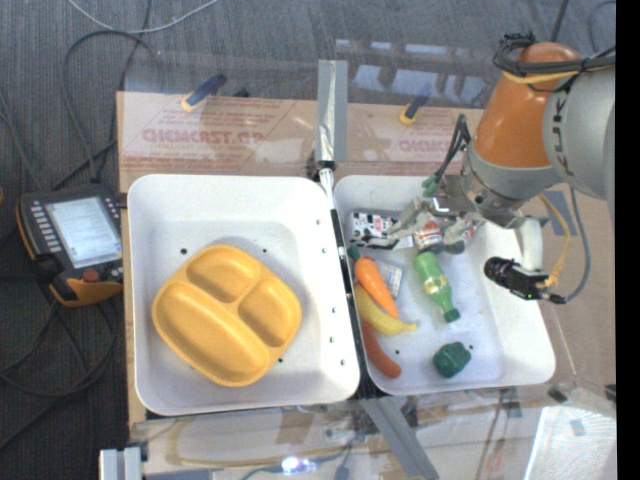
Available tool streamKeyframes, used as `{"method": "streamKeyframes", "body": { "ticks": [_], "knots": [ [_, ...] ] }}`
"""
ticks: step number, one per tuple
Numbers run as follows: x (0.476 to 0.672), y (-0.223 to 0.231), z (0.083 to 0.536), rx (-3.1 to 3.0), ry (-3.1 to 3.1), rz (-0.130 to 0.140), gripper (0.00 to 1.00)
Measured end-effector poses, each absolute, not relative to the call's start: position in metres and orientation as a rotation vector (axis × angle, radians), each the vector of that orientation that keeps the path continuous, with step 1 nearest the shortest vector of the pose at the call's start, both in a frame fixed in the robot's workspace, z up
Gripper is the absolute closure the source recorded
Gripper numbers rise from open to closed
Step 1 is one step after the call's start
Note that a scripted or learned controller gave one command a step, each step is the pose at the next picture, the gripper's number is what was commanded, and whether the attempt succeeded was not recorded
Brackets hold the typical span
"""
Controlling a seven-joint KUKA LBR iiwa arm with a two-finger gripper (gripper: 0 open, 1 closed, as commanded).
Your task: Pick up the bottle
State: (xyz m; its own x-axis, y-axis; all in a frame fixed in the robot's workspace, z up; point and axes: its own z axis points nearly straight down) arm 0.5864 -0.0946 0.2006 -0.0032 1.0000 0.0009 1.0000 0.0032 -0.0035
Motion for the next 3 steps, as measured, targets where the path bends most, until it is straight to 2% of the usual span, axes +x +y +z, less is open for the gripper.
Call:
{"method": "streamKeyframes", "body": {
  "ticks": [1,2,3],
  "knots": [
    [0.585,-0.122,0.105,-2.221,-2.235,-0.010,0.00],
    [0.585,-0.120,0.114,-2.217,-2.233,-0.013,1.00],
    [0.583,-0.088,0.245,-2.229,-2.214,0.004,1.00]
  ]
}}
